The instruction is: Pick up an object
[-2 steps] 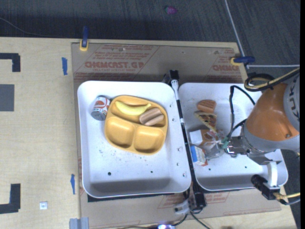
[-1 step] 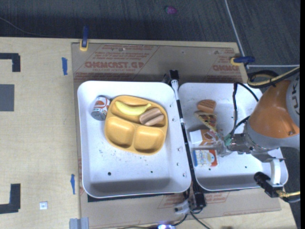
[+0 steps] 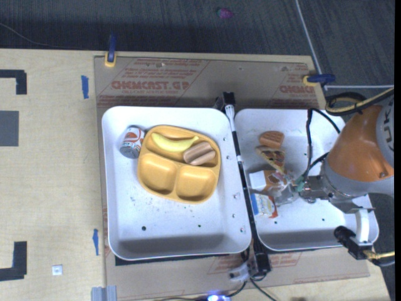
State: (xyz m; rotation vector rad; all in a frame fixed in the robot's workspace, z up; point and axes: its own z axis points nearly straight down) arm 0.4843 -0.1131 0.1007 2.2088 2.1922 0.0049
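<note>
My gripper (image 3: 285, 190) hangs low in the right bin (image 3: 313, 227), reaching in from the right, with the arm's orange band (image 3: 358, 152) behind it. Its tip is right by a small pile of toy food: a brown bun-like piece (image 3: 271, 138), a pizza-like slice (image 3: 272, 162) and a white and blue packet (image 3: 260, 200). The tip sits just right of the packet and below the slice, and whether it touches either is unclear.
In the left bin (image 3: 125, 224) lies a yellow divided tray (image 3: 175, 174) that holds a banana (image 3: 169, 143) and a hot dog (image 3: 199, 153). A small can (image 3: 131, 141) lies at its upper left. A ridge (image 3: 241, 180) separates the two bins.
</note>
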